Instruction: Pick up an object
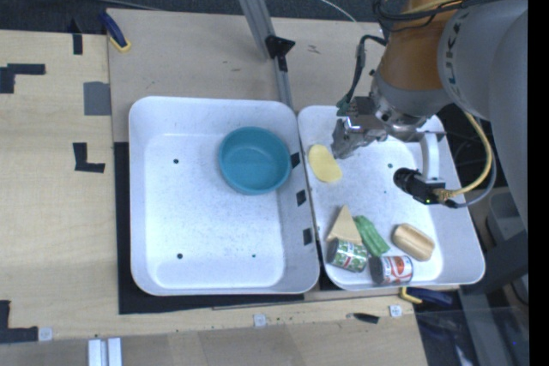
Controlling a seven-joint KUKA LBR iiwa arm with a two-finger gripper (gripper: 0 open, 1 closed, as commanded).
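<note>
My gripper (345, 143) hangs over the far left part of the right bin (455, 270), just to the right of a pale yellow oval object (324, 164) that lies against the bin's left wall. The fingers point down toward the bin floor beside it. At the near end of the same bin lie a yellow wedge (343, 225), a green pepper-like piece (372, 235), a green can (348, 256), a red can (395, 269) and a tan bread roll (413, 241). A blue bowl (254, 159) sits in the left bin (163, 270).
A slanted metal pole (257, 9) crosses above the far edge between the bins. A black cable connector (412, 183) hangs over the right bin's middle. Wooden bench surface (51, 227) surrounds the bins.
</note>
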